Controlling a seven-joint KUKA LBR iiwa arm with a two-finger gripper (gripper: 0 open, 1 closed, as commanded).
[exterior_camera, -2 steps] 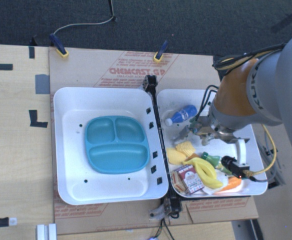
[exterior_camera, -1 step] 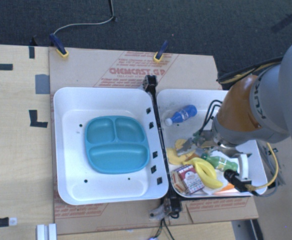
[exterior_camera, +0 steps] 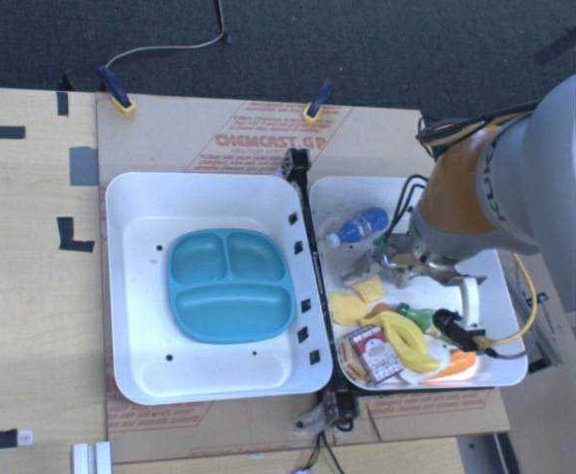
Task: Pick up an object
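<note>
My gripper (exterior_camera: pixel 379 263) hangs low in the right bin (exterior_camera: pixel 495 265), near its middle. Just below it lies a small yellow brush-like piece (exterior_camera: pixel 367 288). A clear bottle with a blue label (exterior_camera: pixel 360 226) lies to the gripper's upper left. Toward the bin's front lie a yellow lump (exterior_camera: pixel 347 309), a yellow banana (exterior_camera: pixel 409 342), a green item (exterior_camera: pixel 421 316), an orange carrot (exterior_camera: pixel 453 365) and a red and white box (exterior_camera: pixel 373 354). The arm's wrist hides part of the bin floor on the right.
The left bin (exterior_camera: pixel 129 265) holds a blue divided plate (exterior_camera: pixel 231 284). A black divider with clips (exterior_camera: pixel 307 265) runs between the two bins. Both bins rest on a cardboard sheet (exterior_camera: pixel 248 136) clamped at its back edge.
</note>
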